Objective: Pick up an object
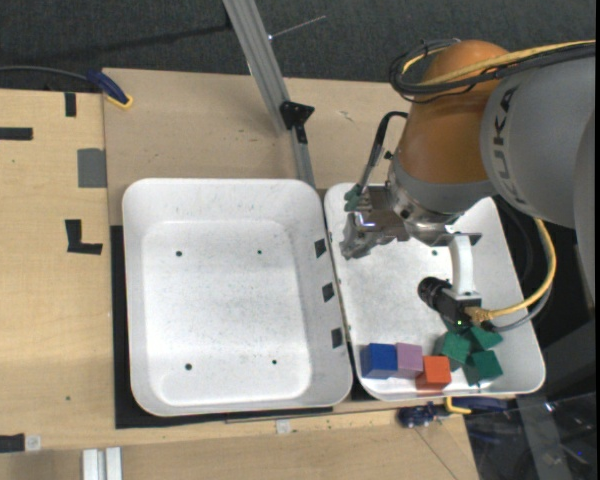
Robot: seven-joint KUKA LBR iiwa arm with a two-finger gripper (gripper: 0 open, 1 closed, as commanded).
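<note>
My gripper [363, 230] hangs over the upper left part of the right bin [400, 286], below the orange-banded wrist. No object shows between its fingers. Along the near edge of that bin lie a blue block [380, 358], a lilac block [409, 358], an orange block [436, 370] and a pair of green pieces [474, 352]. They sit well below and to the right of the gripper.
The left bin [225, 288] stands beside the right one. A slanted metal pole [265, 63] crosses the bench behind the bins. A black-and-white fitting with cable [450, 288] hangs from the arm over the right bin.
</note>
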